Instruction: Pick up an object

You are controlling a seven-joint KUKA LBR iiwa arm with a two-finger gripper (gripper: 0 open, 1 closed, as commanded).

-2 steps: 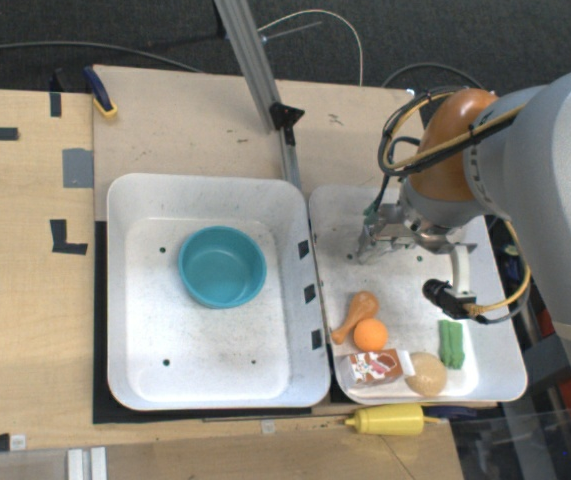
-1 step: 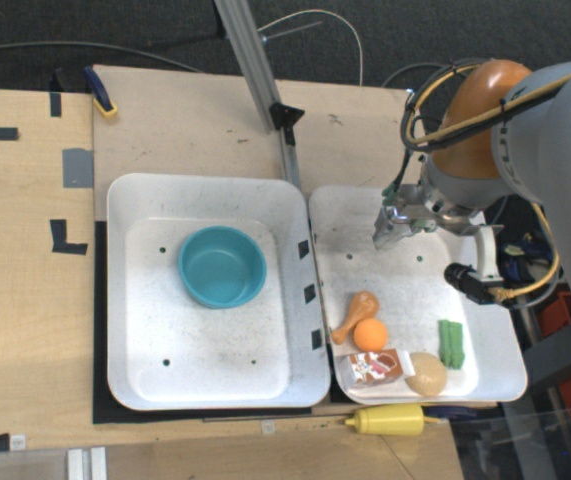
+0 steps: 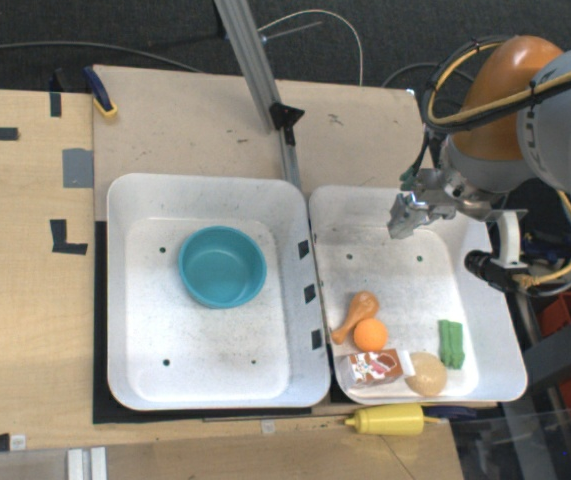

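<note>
Left bin (image 3: 125, 268): holds a teal bowl (image 3: 223, 266), well apart from the arm. Right bin (image 3: 485, 368): its objects cluster at the near end, namely a drumstick-shaped toy (image 3: 353, 315), long axis slanting toward the far right, touching an orange ball (image 3: 370, 335), then a packet (image 3: 373, 367), a beige lump (image 3: 427, 374) and a green piece (image 3: 451, 343). The gripper (image 3: 405, 218) hangs above the bin's bare far end, nothing visibly between its fingers; whether they are parted cannot be told. The cluster lies nearward of it.

Bright even overhead light, soft faint shadows, mild overall blur, whites slightly washed out
</note>
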